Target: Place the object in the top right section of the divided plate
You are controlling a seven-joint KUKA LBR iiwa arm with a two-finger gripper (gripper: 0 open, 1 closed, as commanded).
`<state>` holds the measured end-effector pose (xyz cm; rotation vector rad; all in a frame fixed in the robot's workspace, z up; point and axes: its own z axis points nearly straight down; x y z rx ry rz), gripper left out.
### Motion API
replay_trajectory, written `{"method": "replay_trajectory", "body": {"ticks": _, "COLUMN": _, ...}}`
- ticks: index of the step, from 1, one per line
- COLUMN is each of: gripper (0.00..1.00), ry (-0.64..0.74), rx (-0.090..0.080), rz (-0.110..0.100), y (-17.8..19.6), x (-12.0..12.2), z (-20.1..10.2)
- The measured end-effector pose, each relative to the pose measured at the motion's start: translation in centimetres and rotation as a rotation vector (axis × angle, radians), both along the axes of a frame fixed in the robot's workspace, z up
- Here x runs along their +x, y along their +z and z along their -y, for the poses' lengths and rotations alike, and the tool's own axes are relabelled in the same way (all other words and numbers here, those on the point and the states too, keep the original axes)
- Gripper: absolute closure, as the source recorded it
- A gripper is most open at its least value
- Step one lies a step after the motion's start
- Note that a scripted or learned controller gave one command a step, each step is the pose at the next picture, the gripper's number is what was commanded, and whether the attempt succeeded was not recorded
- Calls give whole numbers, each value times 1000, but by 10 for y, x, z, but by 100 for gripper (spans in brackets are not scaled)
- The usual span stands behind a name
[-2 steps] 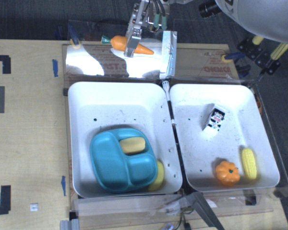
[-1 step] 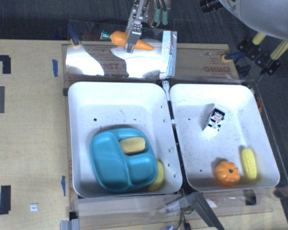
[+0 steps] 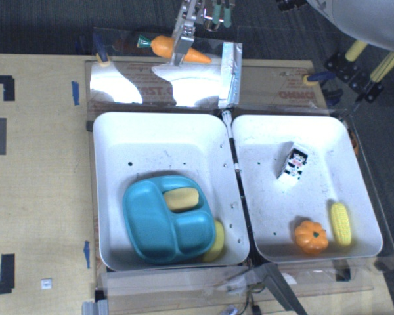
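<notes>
Gripper: the gripper hangs at the top of the view, beyond the far edge of the left bin, its fingers closed on the carrot.
Carrot: an orange carrot with a green stem end lies crosswise between the fingers, well above and behind the divided plate (the fingers cover its middle).
Divided plate: a blue divided plate rests in the near part of the left bin, tilted slightly in the view.
Top right section: a pale yellow, bun-like piece lies in this compartment of the divided plate.
Yellow item: a rounded yellow thing sits just beside the divided plate's near right edge, partly hidden by it; its kind cannot be told.
Left bin: the white left bin holds the divided plate.
Right bin: the white right bin lies to the right of the divided plate, touching the left bin.
Right bin contents: a small black-and-white item, an orange pumpkin and a corn cob just beside it.
Table: the tan table extends left of the divided plate.
</notes>
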<state>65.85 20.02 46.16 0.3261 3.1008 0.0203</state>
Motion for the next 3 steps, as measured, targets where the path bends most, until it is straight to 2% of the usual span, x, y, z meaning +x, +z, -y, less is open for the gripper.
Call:
{"method": "replay_trajectory", "body": {"ticks": 1, "gripper": 100, "ry": 252, "rx": -12, "rz": -20, "y": -26, "x": 1, "z": -25}}
{"method": "replay_trajectory", "body": {"ticks": 2, "gripper": 100, "ry": 207, "rx": -12, "rz": -24, "y": -91, "x": -12, "z": -5}}
{"method": "replay_trajectory", "body": {"ticks": 3, "gripper": 100, "ry": 143, "rx": -9, "rz": -12, "y": -36, "x": -8, "z": 21}}
